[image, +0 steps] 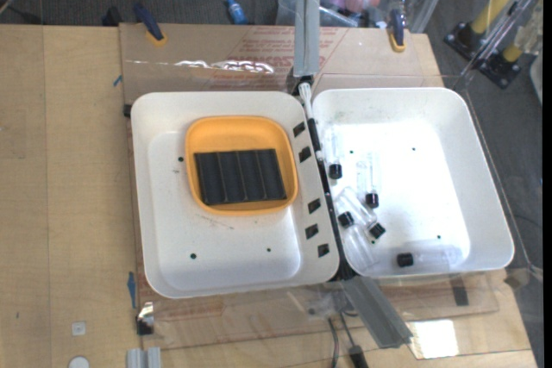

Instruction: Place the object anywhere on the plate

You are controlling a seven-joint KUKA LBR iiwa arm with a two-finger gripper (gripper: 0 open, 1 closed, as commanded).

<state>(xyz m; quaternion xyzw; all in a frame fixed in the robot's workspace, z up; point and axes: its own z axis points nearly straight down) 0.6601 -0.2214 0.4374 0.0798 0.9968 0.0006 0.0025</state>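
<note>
Plate (197, 142): orange, rounded-square, in the left bin (164, 246) toward 12 o'clock of its floor.
Object (240, 177): black ribbed rectangular block of 4 segments, lying flat on the plate, slightly toward 6 o'clock.
Right bin (448, 142): white, beside the left bin at 3 o'clock.
Gripper: state cannot be told.

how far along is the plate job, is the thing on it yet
Looks done: a dark ridged block lies flat on the orange plate in the left bin. Nothing appears in hand. The right bin holds small black and clear pieces, none needing a move as far as I can tell.
</note>
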